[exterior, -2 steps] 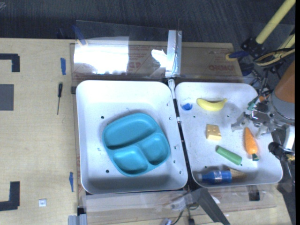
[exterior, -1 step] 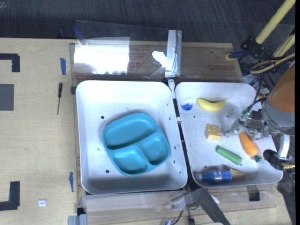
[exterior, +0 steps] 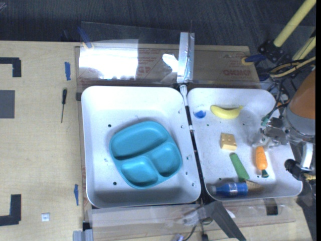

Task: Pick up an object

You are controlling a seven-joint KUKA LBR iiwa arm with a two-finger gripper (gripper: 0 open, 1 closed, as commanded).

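Pale wooden bench [exterior: 35, 149] carries two shallow white bins side by side; the left bin [exterior: 95, 109] holds a blue divided tray [exterior: 145, 153]; the right bin [exterior: 251, 97] holds a banana [exterior: 225, 111], a small blue cap [exterior: 200, 114], a tan block [exterior: 228, 141], a green stick [exterior: 239, 165], a carrot [exterior: 261, 159] and a blue bottle [exterior: 231, 188] along the near wall; the gripper [exterior: 268, 134] sits at the right bin's far right, just above the carrot; whether it is apart or together cannot be told.
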